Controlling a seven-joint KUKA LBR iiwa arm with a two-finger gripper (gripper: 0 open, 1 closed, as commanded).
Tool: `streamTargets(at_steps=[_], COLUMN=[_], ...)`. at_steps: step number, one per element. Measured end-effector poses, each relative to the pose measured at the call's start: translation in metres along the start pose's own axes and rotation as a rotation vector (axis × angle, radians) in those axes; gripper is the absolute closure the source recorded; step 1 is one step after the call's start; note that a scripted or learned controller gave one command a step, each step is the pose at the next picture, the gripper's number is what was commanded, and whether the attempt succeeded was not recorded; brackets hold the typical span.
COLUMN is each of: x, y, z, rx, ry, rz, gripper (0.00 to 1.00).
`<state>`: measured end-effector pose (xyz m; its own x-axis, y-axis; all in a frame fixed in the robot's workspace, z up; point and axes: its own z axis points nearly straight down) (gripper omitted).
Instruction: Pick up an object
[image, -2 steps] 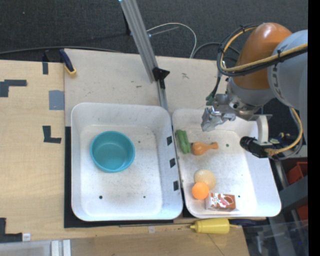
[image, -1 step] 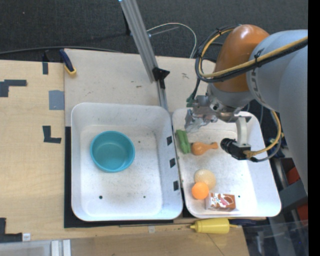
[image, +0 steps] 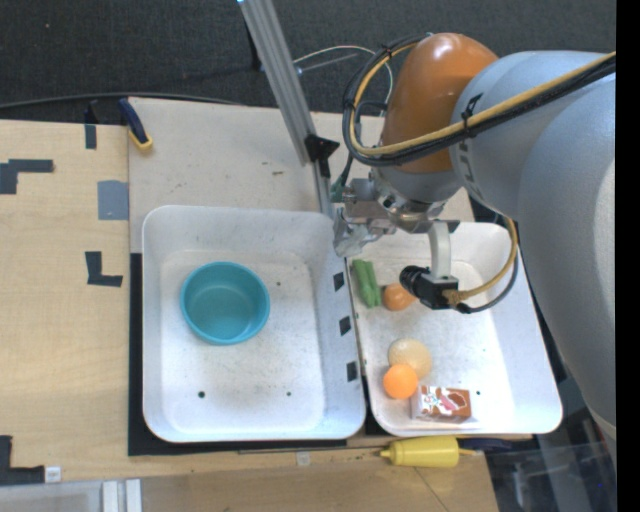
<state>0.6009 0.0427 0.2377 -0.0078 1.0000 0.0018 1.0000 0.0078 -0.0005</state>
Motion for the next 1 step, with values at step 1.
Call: streamTargets(at_steps=[1], x=[0.0516], y=[-0.0029], z=[0.0123], rx=[0.003], ry=[-0.001], rz=[0.001], gripper=[1.00])
